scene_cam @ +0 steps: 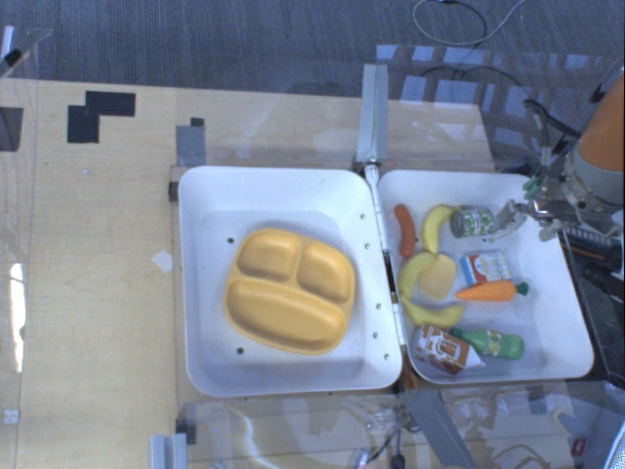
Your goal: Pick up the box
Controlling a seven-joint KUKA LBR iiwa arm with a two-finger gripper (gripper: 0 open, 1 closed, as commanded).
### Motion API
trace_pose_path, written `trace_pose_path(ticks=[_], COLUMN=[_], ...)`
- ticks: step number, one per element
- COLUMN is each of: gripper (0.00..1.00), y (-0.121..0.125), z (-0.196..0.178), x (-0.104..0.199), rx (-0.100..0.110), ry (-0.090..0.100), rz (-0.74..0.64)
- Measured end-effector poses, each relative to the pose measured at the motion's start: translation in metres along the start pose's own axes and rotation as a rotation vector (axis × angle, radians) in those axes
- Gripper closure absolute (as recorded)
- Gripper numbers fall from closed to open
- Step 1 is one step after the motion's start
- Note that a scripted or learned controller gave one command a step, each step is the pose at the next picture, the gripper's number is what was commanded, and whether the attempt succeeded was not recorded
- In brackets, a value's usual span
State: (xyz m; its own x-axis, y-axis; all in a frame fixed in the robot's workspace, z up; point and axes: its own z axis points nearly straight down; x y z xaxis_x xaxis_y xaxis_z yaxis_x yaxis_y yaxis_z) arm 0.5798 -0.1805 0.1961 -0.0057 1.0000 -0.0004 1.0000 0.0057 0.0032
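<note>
Camera view: the box [485, 266] lies flat in the right bin [576, 345], just above the carrot [486, 291] and touching it, with bananas [426, 279] to its left. The claw [512, 215] hangs over the bin's upper right part, beside the green can [472, 222]; whether it is spread or pressed together cannot be told. A yellow tray [290, 289] sits in the left bin [200, 360].

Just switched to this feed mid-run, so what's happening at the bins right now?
The arm reaches in from the right, its hand low over the top of the right bin, close to the small can. The box lies flat further down the bin, just above the carrot, not yet picked up. Bananas, a sausage, a green bottle and a brown packet also sit there. The left bin holds a yellow divided tray.
</note>
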Motion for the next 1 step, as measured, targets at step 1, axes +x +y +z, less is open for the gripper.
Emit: trace_pose_path(ticks=[1], gripper=[0.0], y=[0.0589], z=[0.081], x=[-0.0227], rx=[-0.034], ry=[-0.007], rz=[0.024])
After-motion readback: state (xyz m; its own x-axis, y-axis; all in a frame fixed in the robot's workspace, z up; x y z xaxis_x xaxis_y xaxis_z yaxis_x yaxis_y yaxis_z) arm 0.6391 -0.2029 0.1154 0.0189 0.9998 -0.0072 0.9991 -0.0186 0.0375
